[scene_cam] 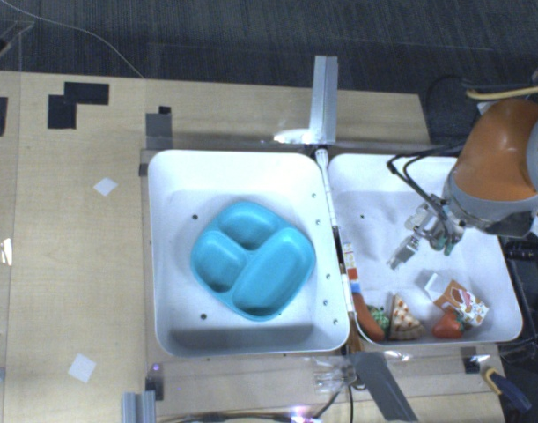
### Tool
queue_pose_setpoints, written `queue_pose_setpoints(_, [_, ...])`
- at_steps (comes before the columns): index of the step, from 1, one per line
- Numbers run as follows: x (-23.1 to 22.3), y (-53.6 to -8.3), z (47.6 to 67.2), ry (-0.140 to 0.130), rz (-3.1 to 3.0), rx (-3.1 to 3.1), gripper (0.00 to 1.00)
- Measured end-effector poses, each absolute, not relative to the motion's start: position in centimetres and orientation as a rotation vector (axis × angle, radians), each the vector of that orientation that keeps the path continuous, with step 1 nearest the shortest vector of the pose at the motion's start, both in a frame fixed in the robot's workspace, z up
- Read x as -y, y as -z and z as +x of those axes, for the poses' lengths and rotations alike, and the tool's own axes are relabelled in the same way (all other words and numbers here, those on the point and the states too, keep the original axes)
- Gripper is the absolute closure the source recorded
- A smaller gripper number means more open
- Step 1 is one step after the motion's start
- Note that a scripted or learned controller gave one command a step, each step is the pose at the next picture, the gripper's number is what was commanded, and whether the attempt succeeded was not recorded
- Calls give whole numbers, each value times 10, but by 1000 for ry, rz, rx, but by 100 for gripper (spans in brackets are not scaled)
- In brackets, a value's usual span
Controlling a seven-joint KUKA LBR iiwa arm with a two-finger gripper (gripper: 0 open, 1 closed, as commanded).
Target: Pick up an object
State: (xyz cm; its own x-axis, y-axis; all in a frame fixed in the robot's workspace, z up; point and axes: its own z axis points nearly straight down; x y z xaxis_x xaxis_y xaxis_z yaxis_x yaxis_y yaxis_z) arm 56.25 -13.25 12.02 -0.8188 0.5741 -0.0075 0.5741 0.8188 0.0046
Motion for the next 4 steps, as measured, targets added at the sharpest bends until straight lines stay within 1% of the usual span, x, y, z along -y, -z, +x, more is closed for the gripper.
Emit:
queue_pose_setpoints(1, [152, -204, 503, -2, 1077, -2942, 0])
queue_pose_setpoints(2, [181, -151, 488, -2, 1220, -2889, 0])
queue_pose_setpoints(3, [187, -89, 490, -6, 1631, -2673, 0])
queue_pose_setpoints(4, [106, -91, 493, -7, 1174, -2893, 0])
